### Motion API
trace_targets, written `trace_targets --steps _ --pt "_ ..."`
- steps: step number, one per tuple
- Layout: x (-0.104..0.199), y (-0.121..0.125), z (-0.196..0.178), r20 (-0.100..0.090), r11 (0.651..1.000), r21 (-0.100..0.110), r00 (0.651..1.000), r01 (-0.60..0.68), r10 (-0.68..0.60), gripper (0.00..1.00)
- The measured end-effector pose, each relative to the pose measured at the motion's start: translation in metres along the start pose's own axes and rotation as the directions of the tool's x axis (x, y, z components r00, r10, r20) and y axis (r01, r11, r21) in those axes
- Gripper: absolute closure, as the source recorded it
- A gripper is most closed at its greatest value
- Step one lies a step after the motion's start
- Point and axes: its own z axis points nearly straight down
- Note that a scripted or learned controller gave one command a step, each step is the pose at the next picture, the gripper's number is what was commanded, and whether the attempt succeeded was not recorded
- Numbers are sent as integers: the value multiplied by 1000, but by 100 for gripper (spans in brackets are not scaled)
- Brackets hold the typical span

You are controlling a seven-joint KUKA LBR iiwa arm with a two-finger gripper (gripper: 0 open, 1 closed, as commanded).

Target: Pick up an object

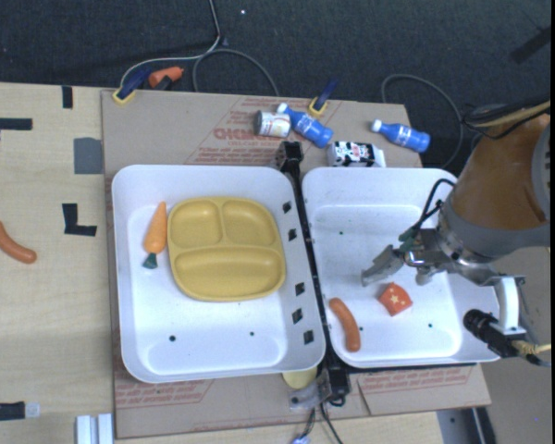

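Note:
In the right bin (370,197) a small red block (395,299) lies near the front, and an orange-brown sausage (344,324) lies to its left by the front wall. My gripper (398,274) hovers just above and behind the red block, its fingers spread open with nothing between them. The left fingertip (372,275) points toward the bin's middle. In the left bin (139,331) an orange carrot (155,228) lies beside a yellow divided plate (227,248).
Behind the bins lie two blue bottles (312,128) (402,136), a white bottle (274,122) and a black-and-white box (356,154). Another sausage (9,240) rests on the bench far left. Cables run across the back.

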Motion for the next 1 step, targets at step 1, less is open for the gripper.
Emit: trace_targets --steps 1 --pt "-44 18 124 4 1000 -8 1000 -4 5 0"
